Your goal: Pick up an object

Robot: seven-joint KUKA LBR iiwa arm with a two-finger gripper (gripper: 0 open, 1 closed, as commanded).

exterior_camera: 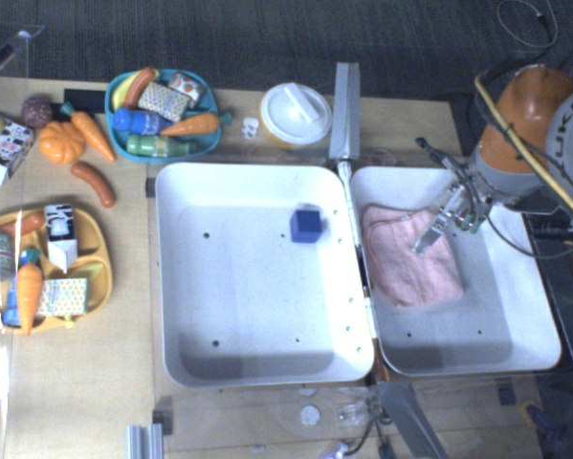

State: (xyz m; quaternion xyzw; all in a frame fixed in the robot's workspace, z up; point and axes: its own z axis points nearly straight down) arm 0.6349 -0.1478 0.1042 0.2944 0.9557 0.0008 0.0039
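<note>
Your end effector (437, 228) sits over the pink cloth (410, 256) in the right bin (516, 352). You cannot tell its grip. The blue block (306, 225) lies well off to its left.

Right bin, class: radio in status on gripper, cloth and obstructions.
Gripper low over pink cloth, right bin. Grasp unconfirmed. Blue cube alone, left bin. Nothing obstructing.

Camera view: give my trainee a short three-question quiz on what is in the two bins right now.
1. True or false: the blue cube lies in the right bin.
2. What lies in the right bin under the gripper?
A. pink cloth
B. a banana
C. a red ball
3. Fill in: the gripper is over the cloth's upper ____ part.

Key:
1. False, it lies in the left bin.
2. A
3. right
</note>
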